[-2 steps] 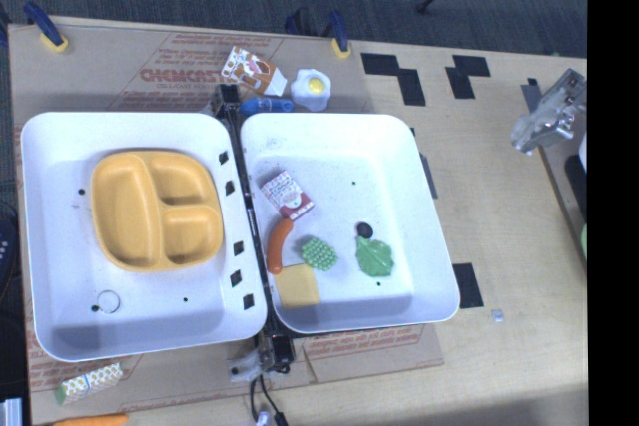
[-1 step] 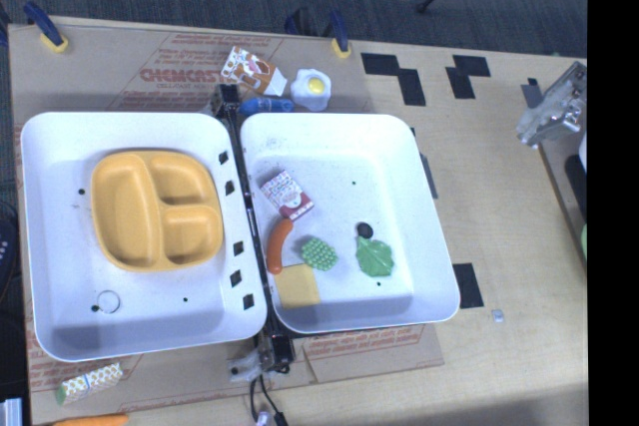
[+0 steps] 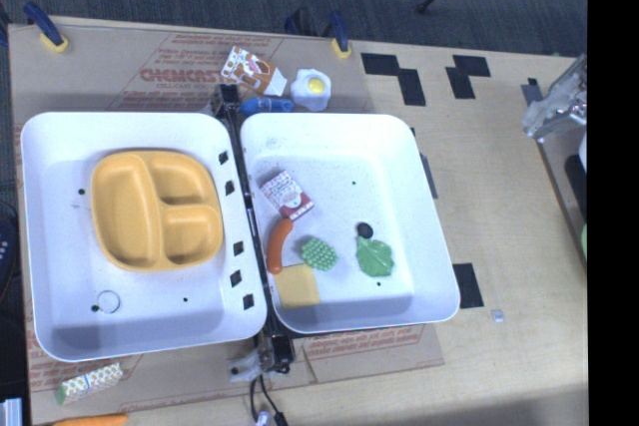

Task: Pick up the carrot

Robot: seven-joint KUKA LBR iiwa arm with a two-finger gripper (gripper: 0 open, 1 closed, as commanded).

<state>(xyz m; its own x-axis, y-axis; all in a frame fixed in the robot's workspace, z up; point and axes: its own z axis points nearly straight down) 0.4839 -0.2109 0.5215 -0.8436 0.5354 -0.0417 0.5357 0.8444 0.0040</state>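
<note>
Cardboard-lined bench, two white bins. At its right edge hangs the claw, released or clenched I cannot tell. Far to its left in the view, in the bin nearer it, the carrot lies ungrasped. Reaching, gripping and lifting all seem left to do.

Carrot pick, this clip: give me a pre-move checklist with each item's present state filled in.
1. Carrot located: ok, it lies in the right bin near the left wall.
2. Top of the carrot uncovered: ok, nothing lies on it.
3. Room around it: not ok, the yellow block sits at its lower end, the bin wall runs close on its left, and the green ridged piece is just to its right.
4. Red-and-white carton apart from the carrot: cannot tell, it sits very close to the upper tip.
5. Gripper ready over the target: not ok, it sits at the bench's right edge, far from the bin.
</note>
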